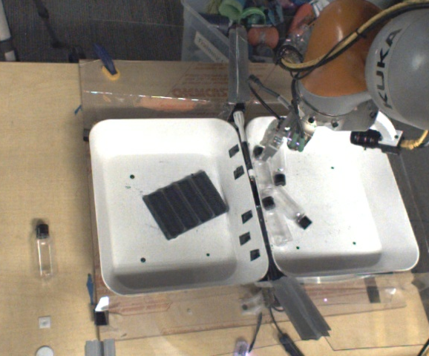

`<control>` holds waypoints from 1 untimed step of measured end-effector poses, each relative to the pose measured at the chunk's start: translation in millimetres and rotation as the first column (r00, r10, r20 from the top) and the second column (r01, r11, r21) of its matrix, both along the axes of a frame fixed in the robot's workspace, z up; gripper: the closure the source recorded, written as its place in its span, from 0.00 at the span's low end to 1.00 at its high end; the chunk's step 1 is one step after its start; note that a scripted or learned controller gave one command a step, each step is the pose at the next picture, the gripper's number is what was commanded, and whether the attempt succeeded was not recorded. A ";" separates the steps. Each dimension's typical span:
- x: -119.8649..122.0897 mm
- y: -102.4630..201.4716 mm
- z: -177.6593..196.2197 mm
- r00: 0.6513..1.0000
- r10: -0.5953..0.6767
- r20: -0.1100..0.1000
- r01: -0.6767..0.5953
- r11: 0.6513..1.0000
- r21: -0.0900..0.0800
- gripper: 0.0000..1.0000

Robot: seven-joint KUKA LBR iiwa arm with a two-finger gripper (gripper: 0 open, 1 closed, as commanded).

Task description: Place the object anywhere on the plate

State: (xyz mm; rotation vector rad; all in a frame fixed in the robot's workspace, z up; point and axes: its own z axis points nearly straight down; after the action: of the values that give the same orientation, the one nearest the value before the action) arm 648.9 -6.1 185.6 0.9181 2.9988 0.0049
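Bench wood (21, 162), pale and bare, covered the left side, with a small clear vial (44, 248) lying on it well apart from the bins. Behind the bench the room was dark, and a clear tub (200, 13) of bright toys stood at the top, cut off by the frame's edge.

The left bin (118, 147) held the plate (185, 203) – a dark ribbed slab lying flat and askew near its middle, with nothing on it. A row of small black clips (241, 195) ran down the seam between the two bins.

In the right bin (363, 199), close to its left wall, lay a clear object (301, 219) with black ends. It was glassy against the white and hard to make out; it may have been more than one piece. It sat well apart from the plate.

Above that bin's upper left corner hung the gripper (285, 141), blurred by glare and cables – whether it was open or closed I could not tell. The grey arm (411, 65) with its orange band (341, 43) came in from the right, its far end cut off.
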 end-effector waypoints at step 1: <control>8.2 67.8 0.1 0.931 0.365 0.001 -0.365 0.931 -0.002 1.00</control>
State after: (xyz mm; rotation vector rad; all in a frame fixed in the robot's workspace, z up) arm 657.1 61.7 185.7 0.3457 3.1159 0.0051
